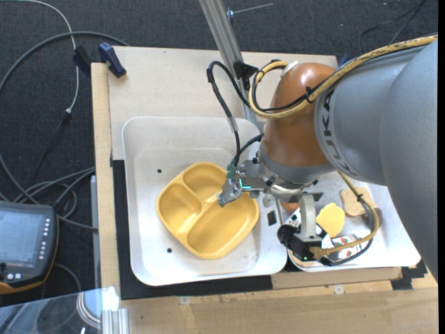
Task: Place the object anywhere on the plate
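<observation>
A yellow plate [207, 221] with three compartments lies in the left bin [139, 207], slightly right of the bin's middle. My gripper [231, 190] hangs low over the plate's right rim, where the compartment dividers meet. I see nothing held in it. The arm's grey body and orange wrist band cover much of the right bin [393, 245]. In that bin lie a yellow round piece [332, 218] and a tan piece [354, 205], both to the right of the gripper and apart from it.
A small dark and white item [342, 243] lies at the right bin's front edge. A slanted metal rod [217, 26] rises from behind the bins. A blue clamp [111, 58] sits at the bench's back left corner.
</observation>
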`<move>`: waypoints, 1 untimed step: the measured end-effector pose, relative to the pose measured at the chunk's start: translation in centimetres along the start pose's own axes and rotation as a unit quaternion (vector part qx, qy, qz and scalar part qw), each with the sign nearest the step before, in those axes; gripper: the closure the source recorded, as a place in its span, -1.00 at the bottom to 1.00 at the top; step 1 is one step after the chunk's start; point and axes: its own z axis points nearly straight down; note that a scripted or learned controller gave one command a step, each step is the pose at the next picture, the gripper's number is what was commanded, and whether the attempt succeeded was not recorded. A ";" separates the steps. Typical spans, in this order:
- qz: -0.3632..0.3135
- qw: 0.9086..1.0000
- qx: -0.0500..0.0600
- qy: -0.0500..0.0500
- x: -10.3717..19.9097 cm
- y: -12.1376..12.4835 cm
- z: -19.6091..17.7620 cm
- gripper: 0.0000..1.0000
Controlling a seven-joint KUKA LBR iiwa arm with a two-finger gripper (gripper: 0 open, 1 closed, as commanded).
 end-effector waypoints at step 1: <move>0.000 1.000 0.000 0.000 0.0 0.0 0.0 -1.00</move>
